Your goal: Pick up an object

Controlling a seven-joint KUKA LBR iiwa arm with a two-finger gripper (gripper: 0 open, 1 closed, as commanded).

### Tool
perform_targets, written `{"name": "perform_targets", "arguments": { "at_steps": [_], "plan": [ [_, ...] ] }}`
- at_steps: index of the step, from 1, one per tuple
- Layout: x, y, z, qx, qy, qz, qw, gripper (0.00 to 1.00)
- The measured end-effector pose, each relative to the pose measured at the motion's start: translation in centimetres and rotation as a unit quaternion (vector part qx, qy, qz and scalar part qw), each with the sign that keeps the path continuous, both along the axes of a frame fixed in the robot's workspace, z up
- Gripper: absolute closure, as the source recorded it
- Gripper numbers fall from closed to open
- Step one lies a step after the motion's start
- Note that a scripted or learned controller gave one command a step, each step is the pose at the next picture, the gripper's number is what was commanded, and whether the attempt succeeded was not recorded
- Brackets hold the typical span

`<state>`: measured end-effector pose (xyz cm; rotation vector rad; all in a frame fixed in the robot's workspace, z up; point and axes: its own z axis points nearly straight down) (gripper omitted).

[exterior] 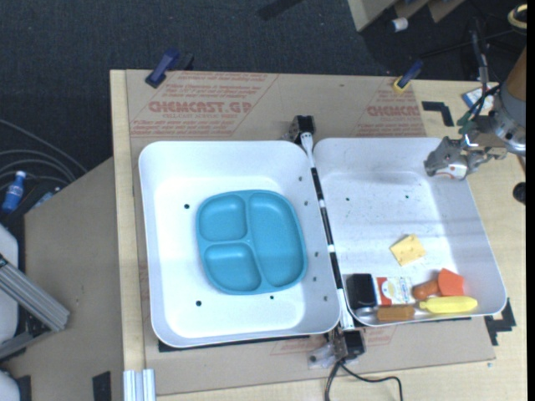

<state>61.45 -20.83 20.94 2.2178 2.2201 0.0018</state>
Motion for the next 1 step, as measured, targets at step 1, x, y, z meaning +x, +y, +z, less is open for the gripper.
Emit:
{"name": "perform_targets", "arguments": {
  "at_steps": [1],
  "plan": [
    [-5.13,8.00,4.84,0.0017,0.002,0.000,1.0000,1.00]
  ]
}}
